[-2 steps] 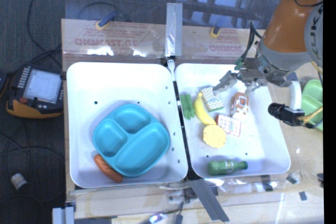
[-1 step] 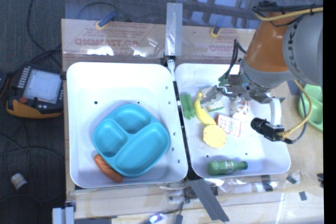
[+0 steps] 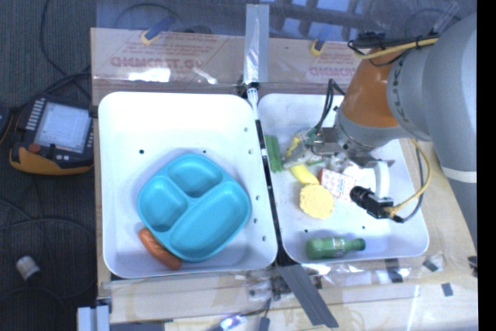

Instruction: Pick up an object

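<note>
Where claw (image 3: 329,157) hangs, yellow disc (image 3: 316,201) just below.

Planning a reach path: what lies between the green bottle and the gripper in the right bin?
In the camera view, a yellow round object lies between the green bottle and the gripper.

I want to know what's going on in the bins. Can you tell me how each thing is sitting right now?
Blue plate: flat in the left bin, right side up.
Orange thing: lying partly under the plate's edge.
Green bottle: lying on its side in the right bin.
Yellow round thing: lying flat.
Gripper: low in the right bin, among the small things.
</note>
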`<state>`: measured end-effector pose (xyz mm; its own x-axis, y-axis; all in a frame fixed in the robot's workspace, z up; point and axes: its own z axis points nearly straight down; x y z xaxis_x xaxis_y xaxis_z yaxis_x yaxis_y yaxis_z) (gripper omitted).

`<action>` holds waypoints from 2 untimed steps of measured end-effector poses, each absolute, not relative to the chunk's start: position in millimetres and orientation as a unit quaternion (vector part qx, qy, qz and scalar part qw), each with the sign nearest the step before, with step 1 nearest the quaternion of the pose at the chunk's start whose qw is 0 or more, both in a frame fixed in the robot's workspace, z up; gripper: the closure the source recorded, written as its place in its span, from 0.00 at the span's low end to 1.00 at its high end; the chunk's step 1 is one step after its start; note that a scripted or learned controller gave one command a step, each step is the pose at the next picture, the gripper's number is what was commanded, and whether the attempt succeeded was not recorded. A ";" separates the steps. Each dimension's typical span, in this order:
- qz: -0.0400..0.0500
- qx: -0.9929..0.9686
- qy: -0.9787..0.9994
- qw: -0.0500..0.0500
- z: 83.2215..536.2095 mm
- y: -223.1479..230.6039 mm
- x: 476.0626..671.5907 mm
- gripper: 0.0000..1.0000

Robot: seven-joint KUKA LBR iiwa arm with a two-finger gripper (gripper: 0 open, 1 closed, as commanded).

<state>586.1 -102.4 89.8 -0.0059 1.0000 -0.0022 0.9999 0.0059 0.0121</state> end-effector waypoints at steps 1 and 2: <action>0.004 0.705 0.709 0.004 99.7 -101.5 586.6 1.00; -0.001 0.717 0.697 0.000 185.5 -116.1 603.7 1.00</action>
